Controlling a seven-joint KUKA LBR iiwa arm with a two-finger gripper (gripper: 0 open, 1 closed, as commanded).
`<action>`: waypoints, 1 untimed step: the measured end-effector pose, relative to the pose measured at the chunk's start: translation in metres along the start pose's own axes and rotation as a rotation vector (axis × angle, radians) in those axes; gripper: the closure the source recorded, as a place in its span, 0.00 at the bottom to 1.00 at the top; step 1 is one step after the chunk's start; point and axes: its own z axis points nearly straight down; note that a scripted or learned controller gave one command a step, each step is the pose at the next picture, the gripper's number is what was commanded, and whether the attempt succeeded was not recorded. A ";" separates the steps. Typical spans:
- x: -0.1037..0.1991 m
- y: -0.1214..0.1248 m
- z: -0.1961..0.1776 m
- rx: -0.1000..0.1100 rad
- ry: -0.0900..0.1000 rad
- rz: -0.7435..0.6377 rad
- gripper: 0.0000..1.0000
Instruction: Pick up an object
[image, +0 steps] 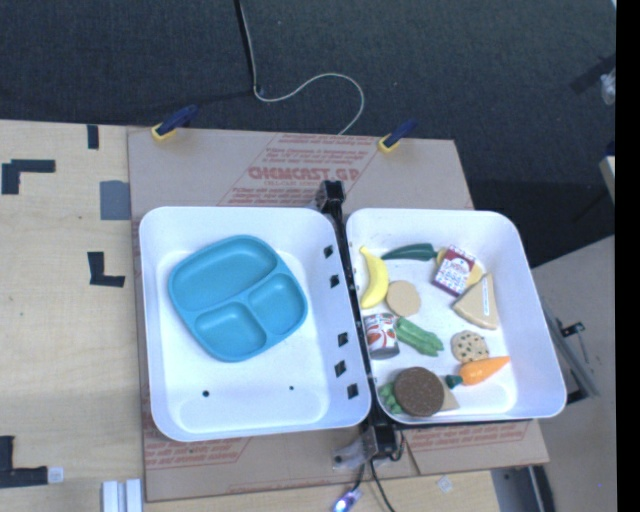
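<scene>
Cardboard sheet under white bins

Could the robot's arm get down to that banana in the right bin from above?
Probably yes: the banana lies uncovered by the bin's left wall, nothing on top, though the round cracker touches its side.

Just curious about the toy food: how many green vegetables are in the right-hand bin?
3, though more may be hidden. A dark green pepper lies near the top beside the banana, a pea pod lies mid-bin, and a leafy green piece peeks from under the burger patty.
</scene>
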 end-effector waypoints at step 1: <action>0.000 0.001 -0.010 -0.001 0.000 0.000 1.00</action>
